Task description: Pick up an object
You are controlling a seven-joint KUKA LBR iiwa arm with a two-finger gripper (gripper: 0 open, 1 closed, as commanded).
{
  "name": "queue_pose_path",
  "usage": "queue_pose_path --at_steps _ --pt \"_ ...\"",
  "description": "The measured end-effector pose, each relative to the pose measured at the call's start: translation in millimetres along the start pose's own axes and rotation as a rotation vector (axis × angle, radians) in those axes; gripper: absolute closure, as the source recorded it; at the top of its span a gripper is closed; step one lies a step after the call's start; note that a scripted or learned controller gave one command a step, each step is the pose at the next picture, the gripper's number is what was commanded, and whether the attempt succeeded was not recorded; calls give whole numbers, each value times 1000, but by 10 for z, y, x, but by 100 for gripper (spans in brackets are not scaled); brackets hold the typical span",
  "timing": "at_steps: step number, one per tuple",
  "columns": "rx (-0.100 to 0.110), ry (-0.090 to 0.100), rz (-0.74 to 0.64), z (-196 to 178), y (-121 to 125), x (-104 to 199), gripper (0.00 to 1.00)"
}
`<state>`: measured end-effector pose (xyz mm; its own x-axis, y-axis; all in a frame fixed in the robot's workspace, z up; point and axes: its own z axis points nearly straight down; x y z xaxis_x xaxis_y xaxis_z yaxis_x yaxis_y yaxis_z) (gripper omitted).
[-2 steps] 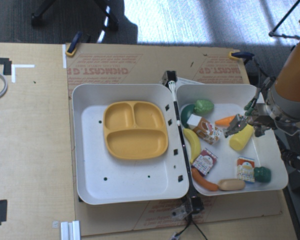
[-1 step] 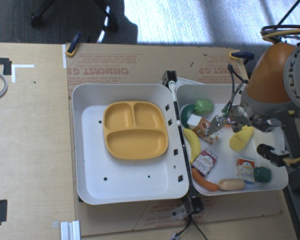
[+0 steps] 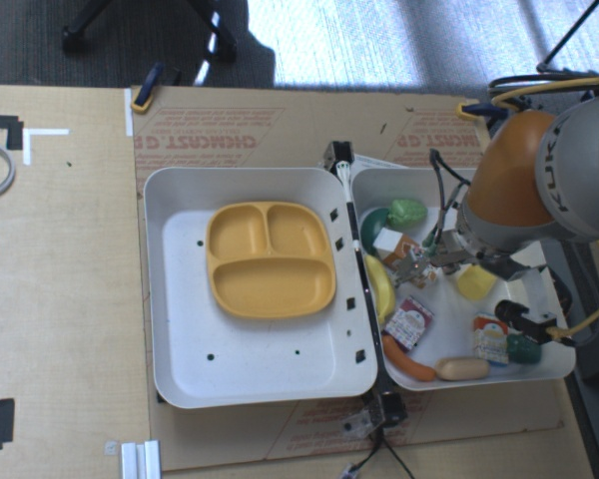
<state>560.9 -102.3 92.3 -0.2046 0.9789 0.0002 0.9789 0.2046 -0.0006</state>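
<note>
1. Nearest the camera we see the near rim of the left bin (image 3: 270, 399), which holds a yellow divided plate (image 3: 272, 259); just past the near rim of the right bin (image 3: 479, 382) lie a carrot (image 3: 407, 360) and a tan bread roll (image 3: 461, 369).
2. We take the task's thing to be whatever in the right bin sits under the gripper (image 3: 417, 264): a small packet (image 3: 391, 239) with a white label, touching a banana (image 3: 381, 285) and just beside a green pepper (image 3: 407, 211).
3. We judge that packet to be light and thin, with a slick wrapper that could crumple or slide; the edges look like the best place to pinch it, rather than the flat face.
4. The toy foods around it, such as the yellow lemon (image 3: 476, 281) and the red-and-white pouch (image 3: 409, 322), look like light, stiff plastic or foil, and the rounded ones may roll away if nudged.
5. The arm (image 3: 539, 183) reaches in from the right, its orange band above the wrist, bent down over the middle of the right bin.
6. The fingers sit low among the clutter, near the packet and the banana; we cannot tell how far apart they are, nor whether anything is between them.
</note>
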Motion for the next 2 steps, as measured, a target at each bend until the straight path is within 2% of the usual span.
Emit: queue_pose_path --at_steps 1,2 --pt "-2 -1 3 -100 7 -7 100" --pt "-1 -1 112 -999 445 484 100"
